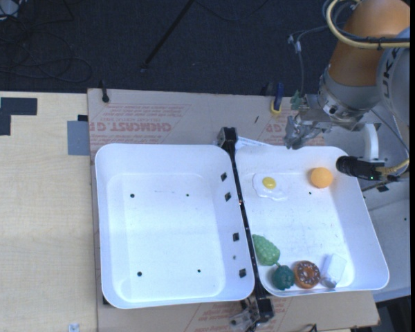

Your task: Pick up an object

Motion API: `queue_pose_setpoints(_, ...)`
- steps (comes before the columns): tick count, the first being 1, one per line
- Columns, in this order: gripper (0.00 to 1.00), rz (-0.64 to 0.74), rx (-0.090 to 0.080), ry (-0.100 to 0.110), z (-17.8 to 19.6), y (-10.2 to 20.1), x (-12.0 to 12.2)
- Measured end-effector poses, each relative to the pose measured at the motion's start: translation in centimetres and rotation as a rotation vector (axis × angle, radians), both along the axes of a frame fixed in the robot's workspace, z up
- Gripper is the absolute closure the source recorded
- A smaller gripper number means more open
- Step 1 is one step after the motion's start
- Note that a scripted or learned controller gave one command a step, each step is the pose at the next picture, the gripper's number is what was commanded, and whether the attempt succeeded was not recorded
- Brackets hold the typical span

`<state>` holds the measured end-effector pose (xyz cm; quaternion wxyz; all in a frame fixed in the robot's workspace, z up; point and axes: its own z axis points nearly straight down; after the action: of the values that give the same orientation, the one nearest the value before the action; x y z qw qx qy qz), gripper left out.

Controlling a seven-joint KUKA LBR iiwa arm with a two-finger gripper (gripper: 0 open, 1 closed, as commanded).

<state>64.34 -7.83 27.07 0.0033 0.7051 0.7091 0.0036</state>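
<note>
In the right bin (pixel 360 213) lie a fried egg toy (pixel 270 185), an orange ball (pixel 321 178), a light green lumpy piece (pixel 265 250), a dark teal piece (pixel 283 277), a sprinkled brown donut (pixel 306 274) and a small white block (pixel 334 266). My gripper (pixel 297 138) hangs over the bin's far rim, above and to the left of the orange ball. Nothing shows between its fingers.
The left bin (pixel 117 185) sits beside the right one, with a black clip strip (pixel 234 199) along the shared wall. A black cylindrical part (pixel 356 167) juts over the right bin's right edge. Cardboard (pixel 159 120) lies under both bins.
</note>
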Motion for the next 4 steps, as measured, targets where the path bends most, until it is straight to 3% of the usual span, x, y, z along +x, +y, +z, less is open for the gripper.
queue_pose_setpoints(1,1.0,-0.011,-0.003,0.009,4.1,-6.3,-4.4)
queue_pose_setpoints(2,1.0,-0.011,-0.001,0.014,3.6,-11.1,-8.2)
queue_pose_setpoints(3,1.0,-0.008,-0.001,0.014,3.1,-13.7,-11.2)
queue_pose_setpoints(4,1.0,-0.004,-0.001,0.007,9.9,-11.3,-15.8)
